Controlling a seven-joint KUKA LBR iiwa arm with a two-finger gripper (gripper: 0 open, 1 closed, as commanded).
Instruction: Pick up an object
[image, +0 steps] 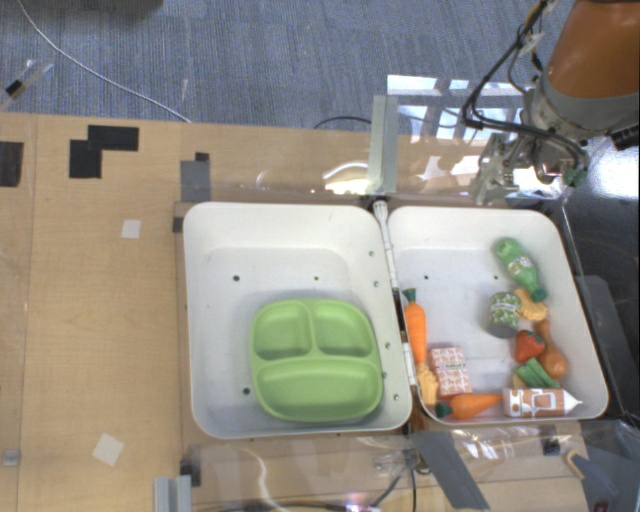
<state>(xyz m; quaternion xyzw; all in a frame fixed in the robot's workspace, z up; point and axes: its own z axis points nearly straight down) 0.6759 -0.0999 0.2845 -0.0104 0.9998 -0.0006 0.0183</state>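
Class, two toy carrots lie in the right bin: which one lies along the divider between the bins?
The carrot by the right bin's left wall, leafy end up the picture; the other carrot lies crosswise along the near edge.

Right bin (450, 240): upper-left floor bare, open from above. Toys crowd its right wall and front: green bottle (517, 264), broccoli piece (504, 312), small veg cluster (538, 355), white bottle (540, 403) lying along front wall, carrot (415, 328) against left wall, pink box (450, 370) beside it. Left bin (270, 240): green divided plate (316, 359) fills front centre; back half bare. Gripper (520, 170) hangs over right bin's back rim.
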